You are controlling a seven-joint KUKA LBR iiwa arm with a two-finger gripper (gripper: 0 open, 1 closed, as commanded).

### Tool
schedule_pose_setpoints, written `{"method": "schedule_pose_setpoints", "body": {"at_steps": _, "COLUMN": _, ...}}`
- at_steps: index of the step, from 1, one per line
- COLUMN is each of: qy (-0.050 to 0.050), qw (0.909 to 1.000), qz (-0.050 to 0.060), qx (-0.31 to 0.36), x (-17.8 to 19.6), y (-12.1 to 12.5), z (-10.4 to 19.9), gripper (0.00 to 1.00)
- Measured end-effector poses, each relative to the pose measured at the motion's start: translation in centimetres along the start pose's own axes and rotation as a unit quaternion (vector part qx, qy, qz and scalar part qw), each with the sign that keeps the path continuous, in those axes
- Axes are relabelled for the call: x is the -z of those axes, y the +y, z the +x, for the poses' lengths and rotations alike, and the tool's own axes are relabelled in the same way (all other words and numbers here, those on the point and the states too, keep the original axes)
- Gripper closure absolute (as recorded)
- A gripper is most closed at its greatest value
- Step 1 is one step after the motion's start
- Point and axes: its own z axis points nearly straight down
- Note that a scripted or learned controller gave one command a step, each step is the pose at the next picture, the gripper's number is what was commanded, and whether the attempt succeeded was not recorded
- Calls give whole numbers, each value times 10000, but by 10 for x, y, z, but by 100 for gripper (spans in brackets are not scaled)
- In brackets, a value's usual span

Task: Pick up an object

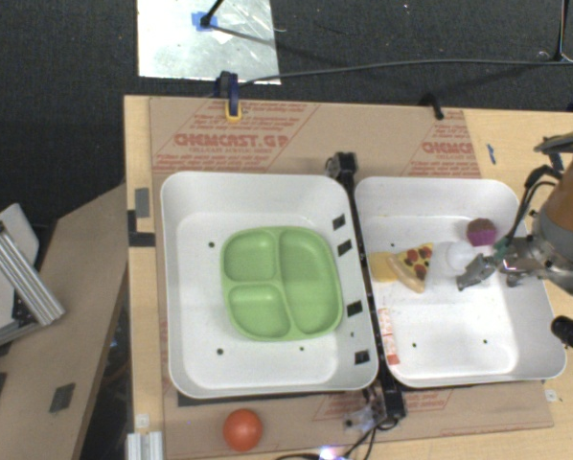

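Note:
In the right bin [459, 353] lie a pizza slice [408, 265], a small white object [451, 255] and a purple ball [482, 230]. My gripper [476, 272] hangs low over the bin's right half, just right of the white object and below the purple ball. Its dark fingers point left toward the white object. Nothing shows between them. The grey arm with its orange band [566, 199] comes in from the right edge.
The left bin [191, 353] holds a green divided plate [281, 283]. An orange ball [242, 428] rests on the bench in front of the left bin. A black divider with clips [355, 257] runs between the bins.

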Motion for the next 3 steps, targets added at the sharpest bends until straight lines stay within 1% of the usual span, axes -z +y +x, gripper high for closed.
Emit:
{"method": "schedule_pose_setpoints", "body": {"at_steps": 1, "qy": -4, "qw": 10000, "qz": -6, "qx": -2, "x": -47, "y": 4, "z": -8, "gripper": 0}}
{"method": "schedule_pose_setpoints", "body": {"at_steps": 2, "qy": -15, "qw": 10000, "qz": -32, "qx": 1, "x": -33, "y": 5, "z": -8, "gripper": 100}}
{"method": "schedule_pose_setpoints", "body": {"at_steps": 3, "qy": -14, "qw": 10000, "qz": -33, "qx": 9, "x": 9, "y": 7, "z": -9, "gripper": 100}}
